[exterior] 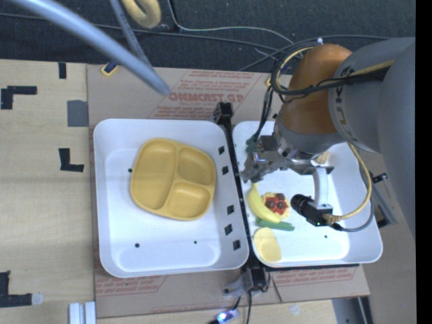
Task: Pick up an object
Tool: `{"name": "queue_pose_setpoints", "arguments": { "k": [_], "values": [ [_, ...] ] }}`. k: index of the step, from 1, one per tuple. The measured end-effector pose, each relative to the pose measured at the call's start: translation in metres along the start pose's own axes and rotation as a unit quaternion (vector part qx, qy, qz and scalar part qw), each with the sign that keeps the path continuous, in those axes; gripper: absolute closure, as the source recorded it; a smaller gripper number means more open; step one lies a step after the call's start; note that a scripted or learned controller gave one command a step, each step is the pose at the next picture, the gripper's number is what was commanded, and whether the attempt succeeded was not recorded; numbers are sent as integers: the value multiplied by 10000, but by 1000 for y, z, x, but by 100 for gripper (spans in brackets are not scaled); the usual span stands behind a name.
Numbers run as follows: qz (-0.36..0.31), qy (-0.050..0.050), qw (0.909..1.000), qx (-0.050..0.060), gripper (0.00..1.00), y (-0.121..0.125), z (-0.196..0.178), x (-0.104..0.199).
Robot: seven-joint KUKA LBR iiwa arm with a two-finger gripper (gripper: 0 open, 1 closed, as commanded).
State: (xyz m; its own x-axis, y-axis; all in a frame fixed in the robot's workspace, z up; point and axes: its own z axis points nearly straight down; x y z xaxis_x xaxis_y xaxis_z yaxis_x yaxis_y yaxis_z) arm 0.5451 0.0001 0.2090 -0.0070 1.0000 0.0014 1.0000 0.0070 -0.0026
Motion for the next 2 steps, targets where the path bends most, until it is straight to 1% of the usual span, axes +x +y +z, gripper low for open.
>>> {"name": "queue_pose_setpoints", "arguments": {
  "k": [1, 2],
  "values": [
    [4, -2, 10000, -4, 100, 2, -1, 44],
    [3, -2, 10000, -5, 100, 4, -11, 89]
  ]
}}
